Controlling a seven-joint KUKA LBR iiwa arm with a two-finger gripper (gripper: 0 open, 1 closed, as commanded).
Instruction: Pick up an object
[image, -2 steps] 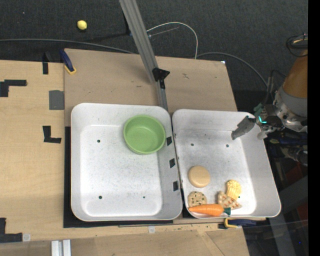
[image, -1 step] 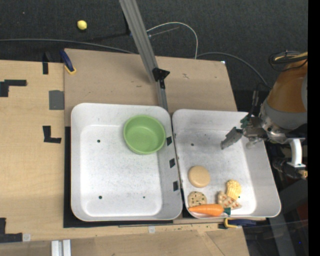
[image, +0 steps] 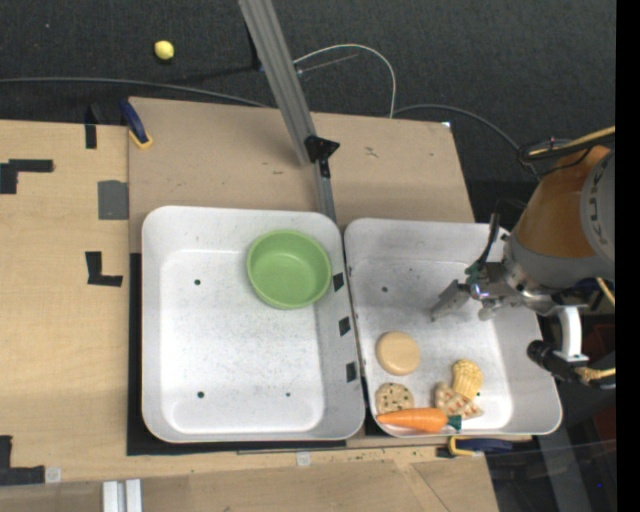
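My landmark is the divider between the bins. Left of it, a green bowl (image: 289, 268) sits close against it; the rest of the left bin (image: 165, 330) is open room. Right of it, a round biscuit (image: 399, 352), cookie (image: 394, 396), carrot (image: 420, 420) and corn (image: 465, 378) crowd the near rim, so I risk nudging neighbours or clipping the wall. My pincer (image: 462, 298) hangs released, holding nothing, above bare floor farther right.

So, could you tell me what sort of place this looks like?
Probably a robotics lab bench for grasping trials: a robot arm reaches over two white bins holding a green bowl and toy food like a carrot.
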